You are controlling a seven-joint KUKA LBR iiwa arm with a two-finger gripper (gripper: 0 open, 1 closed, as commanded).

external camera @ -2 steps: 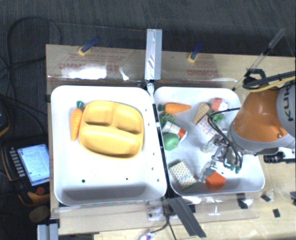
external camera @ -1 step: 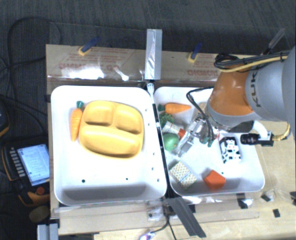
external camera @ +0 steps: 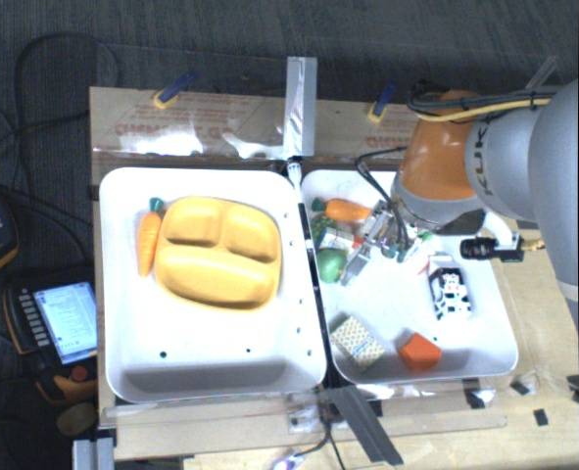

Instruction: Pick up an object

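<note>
Objects lie in white bins (external camera: 113, 262) over dark carpet (external camera: 220, 18).

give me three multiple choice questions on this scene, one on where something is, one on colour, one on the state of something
1. Where does the yellow tray lie?
A. in the left bin
B. in the right bin
C. on the floor

2. What colour is the block near the right bin's front edge?
A. blue
B. orange-red
C. white

3. How does the carrot in the left bin stand to the yellow tray?
A. on top of it
B. beside its left edge
C. under it

Answers: 1 A, the tray fills the middle of the left bin. 2 B, the block is orange-red against the white floor. 3 B, the carrot lies along the tray's left side. The gripper is over the right bin.
</note>
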